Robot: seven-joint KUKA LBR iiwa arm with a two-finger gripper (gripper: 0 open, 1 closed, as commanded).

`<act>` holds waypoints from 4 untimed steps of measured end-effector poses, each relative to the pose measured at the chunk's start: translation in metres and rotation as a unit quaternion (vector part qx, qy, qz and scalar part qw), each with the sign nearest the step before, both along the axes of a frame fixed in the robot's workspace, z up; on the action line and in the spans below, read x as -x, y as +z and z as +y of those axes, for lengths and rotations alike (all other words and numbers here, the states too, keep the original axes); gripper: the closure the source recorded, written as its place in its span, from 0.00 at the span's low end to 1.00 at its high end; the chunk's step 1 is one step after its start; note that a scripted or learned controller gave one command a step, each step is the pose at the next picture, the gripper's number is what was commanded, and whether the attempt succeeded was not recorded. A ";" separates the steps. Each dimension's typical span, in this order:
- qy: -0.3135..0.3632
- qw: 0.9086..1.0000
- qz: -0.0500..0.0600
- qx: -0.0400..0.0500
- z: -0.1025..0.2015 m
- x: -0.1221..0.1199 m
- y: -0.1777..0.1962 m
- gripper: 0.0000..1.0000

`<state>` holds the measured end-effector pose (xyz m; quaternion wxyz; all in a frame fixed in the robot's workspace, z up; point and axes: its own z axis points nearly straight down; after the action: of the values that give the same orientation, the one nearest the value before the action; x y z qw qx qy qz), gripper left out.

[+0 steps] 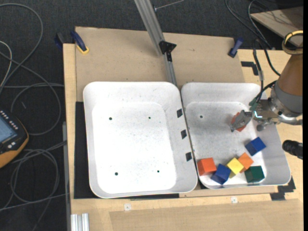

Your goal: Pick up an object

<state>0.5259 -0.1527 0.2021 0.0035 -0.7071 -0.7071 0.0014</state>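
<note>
End effector (239, 121) hung over the right bin (211, 97), finger state impossible to tell, blocks clustered at that bin's near edge, orange cube (207, 165), blue cube (221, 173), yellow cube (235, 165), green cube (254, 174), second blue block (256, 145) apart.

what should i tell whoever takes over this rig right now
Tool: over the upper middle of the right bin, above the blocks. Whether it is open or shut cannot be told from this view, and no block shows in its grip.

Blocks: all in the right bin's lower part. Orange cube leftmost, then a blue cube, yellow cube, a second orange block and green cube. Another blue cube sits alone just above them, nearest the tool.

Left bin: no blocks in it.

Done: nothing lifted yet.
Left: grasp one block and raise it.
</note>
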 end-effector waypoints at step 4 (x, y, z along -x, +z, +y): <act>0.000 1.000 -0.004 0.001 0.003 -0.010 -0.084 1.00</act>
<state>0.5364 -0.1498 0.1179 0.0001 -0.7069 -0.7073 -0.0009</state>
